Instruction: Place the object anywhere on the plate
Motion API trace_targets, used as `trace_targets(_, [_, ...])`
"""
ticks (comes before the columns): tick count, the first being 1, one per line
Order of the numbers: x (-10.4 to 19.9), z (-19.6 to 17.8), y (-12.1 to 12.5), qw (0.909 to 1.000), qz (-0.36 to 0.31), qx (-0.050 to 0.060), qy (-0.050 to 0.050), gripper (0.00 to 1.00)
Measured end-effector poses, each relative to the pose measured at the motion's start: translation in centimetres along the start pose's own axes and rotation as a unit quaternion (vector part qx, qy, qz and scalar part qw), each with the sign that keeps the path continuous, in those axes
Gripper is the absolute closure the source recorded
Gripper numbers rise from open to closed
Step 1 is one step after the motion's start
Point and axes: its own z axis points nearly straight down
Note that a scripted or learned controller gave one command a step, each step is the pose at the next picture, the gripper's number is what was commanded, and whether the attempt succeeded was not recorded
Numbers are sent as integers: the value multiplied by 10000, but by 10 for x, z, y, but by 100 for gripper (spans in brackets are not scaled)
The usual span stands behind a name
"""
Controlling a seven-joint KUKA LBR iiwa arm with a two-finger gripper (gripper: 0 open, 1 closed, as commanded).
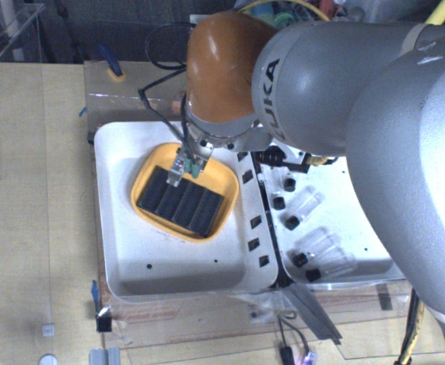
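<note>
Camera view, read from the lower edge upward: the near rim of the left white bin runs across the lower centre of the frame, with the right bin just beside it, the two meeting along a divider marked with black tabs. In the right bin, at centre right, lie several clear vials with black caps, partly covered by the arm. In the left bin a yellow plate sits tilted, at centre left of the frame. On the plate lies a dark ribbed object, a flat black slab with raised ridges, resting within the plate's rim. The gripper stands directly over the upper end of that object, touching or just above it; whether its fingers are parted or closed cannot be told at this angle. Above it the orange band and grey arm occupy the upper right of the frame.
</note>
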Motion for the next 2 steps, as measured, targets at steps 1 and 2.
trace_targets(1, [-16,-2,-54,9996,-279,10,10,100])
trace_targets(2, [17,13,-66,9980,-629,7,10,100])
